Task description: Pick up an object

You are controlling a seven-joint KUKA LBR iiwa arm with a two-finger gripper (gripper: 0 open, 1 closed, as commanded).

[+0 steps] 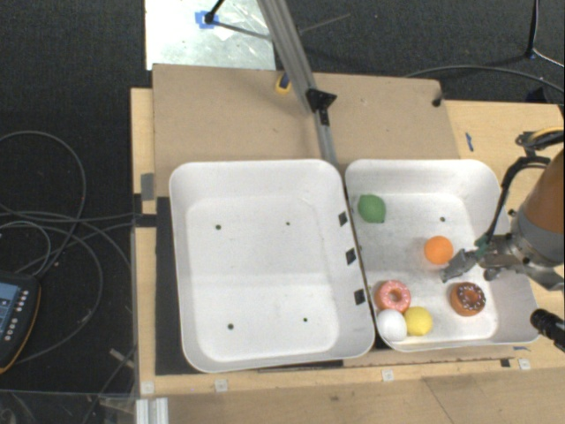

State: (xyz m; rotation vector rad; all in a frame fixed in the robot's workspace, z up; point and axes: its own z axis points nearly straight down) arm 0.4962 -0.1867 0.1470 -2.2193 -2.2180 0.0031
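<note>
Objects such as the orange ball (439,250) sit unlifted while our gripper (461,266) hovers beside it, its grip state unclear.

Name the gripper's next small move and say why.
Probably lower the gripper toward the orange ball, the nearest item: it hovers between that ball and the chocolate donut in the right bin, holding nothing.
</note>
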